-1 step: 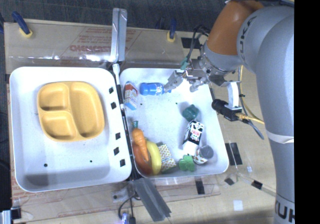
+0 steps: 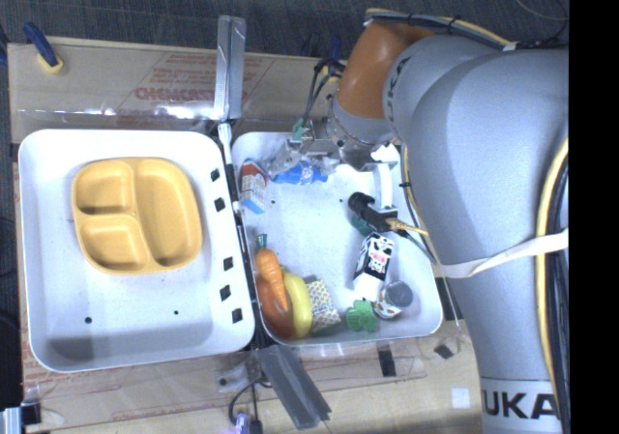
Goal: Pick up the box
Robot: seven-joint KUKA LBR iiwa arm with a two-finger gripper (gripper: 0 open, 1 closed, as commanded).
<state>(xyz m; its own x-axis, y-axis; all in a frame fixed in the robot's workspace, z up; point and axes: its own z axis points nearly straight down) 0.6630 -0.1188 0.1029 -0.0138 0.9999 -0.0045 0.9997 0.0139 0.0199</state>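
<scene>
Left bin (image 2: pixel 39 326): yellow tray (image 2: pixel 135 213), out of play. Right bin (image 2: pixel 319 219): box (image 2: pixel 253 187) at the upper left against the wall, not yet picked up. You look to be in the approach; gripper (image 2: pixel 308 154) hovers just right of the box over a blue wrapper (image 2: pixel 300 171); can't tell the jaws' state. Next: shift left, descend squarely. Carrot (image 2: pixel 272 279), banana (image 2: pixel 299 304), bottle (image 2: pixel 372 263) lie lower down

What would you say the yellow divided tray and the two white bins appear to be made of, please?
The yellow divided tray looks like moulded plastic with a matte to satin finish: rounded compartments, uniform colour, soft highlights. The left bin and right bin also look like plastic, smooth and slightly glossy, with rounded corners and rims; it could be another material.
</scene>
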